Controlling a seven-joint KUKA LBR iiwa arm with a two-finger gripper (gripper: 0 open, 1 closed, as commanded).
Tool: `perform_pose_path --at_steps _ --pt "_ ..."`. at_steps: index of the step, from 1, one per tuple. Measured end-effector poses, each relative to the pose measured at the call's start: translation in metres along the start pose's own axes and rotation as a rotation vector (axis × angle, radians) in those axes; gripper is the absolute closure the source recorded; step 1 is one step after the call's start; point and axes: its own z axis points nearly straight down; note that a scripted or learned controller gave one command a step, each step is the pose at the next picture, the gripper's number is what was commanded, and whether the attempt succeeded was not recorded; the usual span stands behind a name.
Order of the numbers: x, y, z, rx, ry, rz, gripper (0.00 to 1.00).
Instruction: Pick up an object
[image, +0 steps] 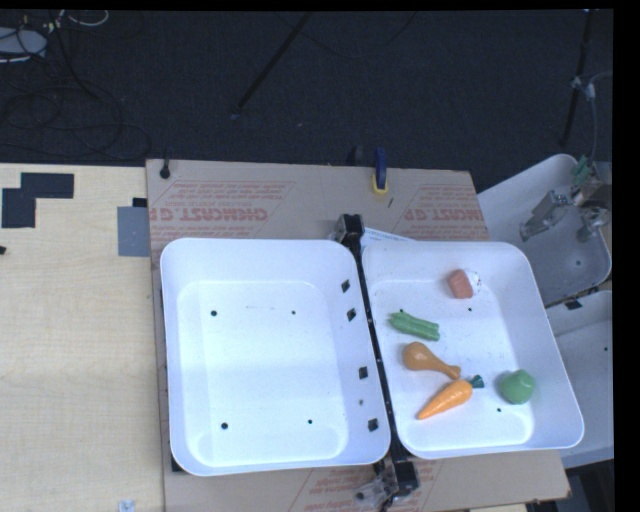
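**A:** Choosing which object is best?

**B:** The small reddish block (460, 284), well above the orange plastic carrot (445, 398). It has free floor around it, so come straight down. The green round ball (517, 386), right of the carrot, lies near the white bin wall (556, 352). If the gripper (590, 200) is wide or closed, I cannot tell.

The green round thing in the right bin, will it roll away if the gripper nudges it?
Probably. The green round thing looks nearly ball-shaped, so a nudge would likely send it rolling. It lies close to the right bin wall, which may stop it soon. Its curved sides could also slip out of a two-finger pinch unless gripped across the middle.
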Motion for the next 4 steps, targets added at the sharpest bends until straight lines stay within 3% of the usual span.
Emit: perform_pose_path --at_steps 1,2,3,4 --pt "0.001 -0.002 0.000 0.019 0.006 -0.002 1.00" --pt "0.001 -0.073 -0.003 0.020 0.008 0.004 1.00" --pt "0.001 -0.132 0.042 0.026 0.010 0.005 1.00" --pt "0.075 -0.132 -0.011 0.014 0.009 -0.005 1.00"
